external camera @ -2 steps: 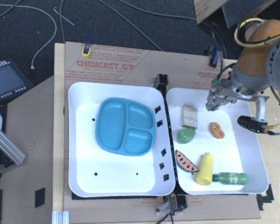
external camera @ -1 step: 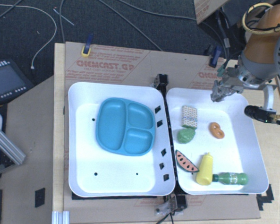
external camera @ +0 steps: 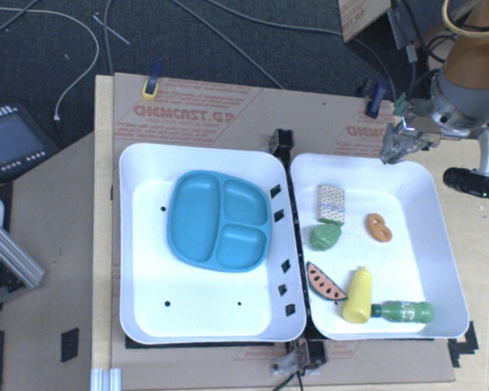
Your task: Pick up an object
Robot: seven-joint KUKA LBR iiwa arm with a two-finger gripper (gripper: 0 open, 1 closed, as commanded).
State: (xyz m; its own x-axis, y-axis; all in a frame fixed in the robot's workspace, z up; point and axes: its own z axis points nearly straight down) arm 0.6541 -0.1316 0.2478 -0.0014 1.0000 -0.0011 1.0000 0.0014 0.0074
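My gripper [external camera: 393, 152] hangs above the far rim of the right bin [external camera: 440, 244], with nothing between its fingers. Inside that bin lie a checkered box [external camera: 331, 203], a green lump [external camera: 325, 235], an orange pretzel [external camera: 380, 228], a watermelon slice [external camera: 325, 282], a yellow bottle [external camera: 358, 295] and a green bottle [external camera: 404, 311]. All of them sit below and to the left of the gripper, apart from it.
The left bin [external camera: 142, 250] holds a blue divided plate [external camera: 220, 220]. Black clips [external camera: 280, 209] run along the seam between the bins. Cardboard [external camera: 233, 107] lies under both bins, with cables on the floor beyond it.
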